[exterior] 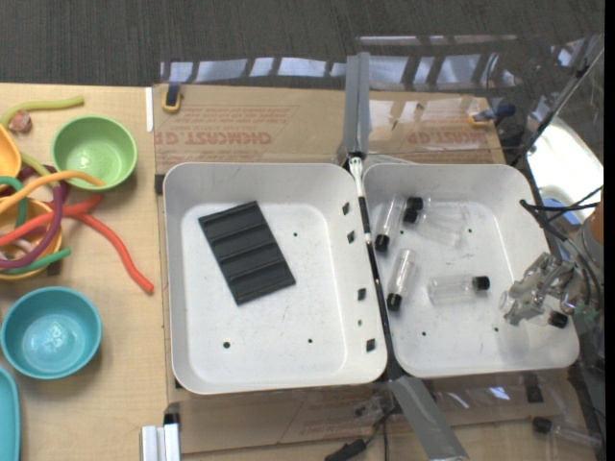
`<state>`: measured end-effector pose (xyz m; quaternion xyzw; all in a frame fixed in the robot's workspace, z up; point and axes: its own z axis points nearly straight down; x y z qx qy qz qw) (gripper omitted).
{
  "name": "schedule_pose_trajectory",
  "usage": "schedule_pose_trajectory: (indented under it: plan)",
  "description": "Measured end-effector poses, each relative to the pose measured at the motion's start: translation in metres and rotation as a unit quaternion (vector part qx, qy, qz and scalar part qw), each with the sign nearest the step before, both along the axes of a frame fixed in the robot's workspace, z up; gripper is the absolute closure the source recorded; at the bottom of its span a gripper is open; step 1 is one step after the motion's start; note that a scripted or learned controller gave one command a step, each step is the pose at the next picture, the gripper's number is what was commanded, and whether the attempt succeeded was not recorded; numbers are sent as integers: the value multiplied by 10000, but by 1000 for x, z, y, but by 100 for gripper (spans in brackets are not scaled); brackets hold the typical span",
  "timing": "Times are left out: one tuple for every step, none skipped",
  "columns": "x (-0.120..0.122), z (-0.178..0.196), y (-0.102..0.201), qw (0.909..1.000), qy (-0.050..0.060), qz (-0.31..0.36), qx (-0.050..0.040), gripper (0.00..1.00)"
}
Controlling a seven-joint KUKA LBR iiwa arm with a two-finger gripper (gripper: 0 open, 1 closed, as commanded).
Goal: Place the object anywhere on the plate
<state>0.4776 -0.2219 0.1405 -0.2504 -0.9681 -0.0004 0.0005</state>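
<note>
Camera view: jaws (530, 296) low at the right bin's (480, 358) right side, hard to tell whether apart or together in the glare. Nearest clear vial (458, 287) just to the left, lying flat, long axis roughly left-right, black cap toward the jaws. Probably the object to take; nothing visibly held. Dark ribbed plate (246, 252) across in the left bin (279, 373), well apart, so a long carry leftward over the divider.

Dark grey carpet floor (288, 12) lies beyond a light wooden table (96, 353) at left.
</note>
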Motion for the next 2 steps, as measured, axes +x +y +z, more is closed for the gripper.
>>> schedule_pose_trajectory:
  plan:
    - [108, 73, 1, 9997, -28, 240, -10, 100]
    - [67, 2, 77, 9980, -3, 625, -1, 100]
